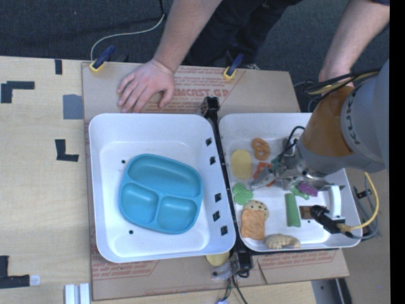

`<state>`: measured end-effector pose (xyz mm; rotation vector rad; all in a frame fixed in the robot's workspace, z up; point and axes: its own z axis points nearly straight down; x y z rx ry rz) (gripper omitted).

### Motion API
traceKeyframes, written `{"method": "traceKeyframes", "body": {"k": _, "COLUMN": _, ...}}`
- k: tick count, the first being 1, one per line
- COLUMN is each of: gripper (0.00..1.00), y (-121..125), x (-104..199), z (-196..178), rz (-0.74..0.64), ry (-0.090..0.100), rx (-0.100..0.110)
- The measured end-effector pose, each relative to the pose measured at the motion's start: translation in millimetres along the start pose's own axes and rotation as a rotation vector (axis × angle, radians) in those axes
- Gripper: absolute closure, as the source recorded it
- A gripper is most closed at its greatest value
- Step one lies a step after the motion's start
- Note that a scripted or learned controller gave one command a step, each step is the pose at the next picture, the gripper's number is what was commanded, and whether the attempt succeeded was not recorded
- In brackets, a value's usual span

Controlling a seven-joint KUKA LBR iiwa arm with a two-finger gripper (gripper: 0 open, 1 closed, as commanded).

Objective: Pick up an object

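While the gripper (269, 177) hangs low in the right bin (329, 240) among toy foods, finger state: cannot tell. Nearest candidates: orange piece (261, 168), green leaf (242, 192). Advise centring on one item, clear of neighbours, before closing.

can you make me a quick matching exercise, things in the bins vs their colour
Things:
1. divided plate
2. pretzel
3. stick-shaped piece
4. oval piece

Colours:
a. yellow
b. green
c. blue
d. orange-brown

Pairs: 1-c, 2-d, 3-b, 4-a
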<state>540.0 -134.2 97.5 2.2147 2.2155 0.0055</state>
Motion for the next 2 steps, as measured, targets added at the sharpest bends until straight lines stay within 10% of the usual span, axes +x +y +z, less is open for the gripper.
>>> {"method": "traceKeyframes", "body": {"k": 1, "gripper": 0.0, "y": 98.7, "x": 25.1, "z": 13.2, "rz": -0.006, "ry": 0.002, "rx": 0.003}}
{"method": "traceKeyframes", "body": {"k": 2, "gripper": 1.0, "y": 98.0, "x": 22.5, "z": -1.3, "rz": -0.004, "ry": -0.001, "rx": -0.003}}
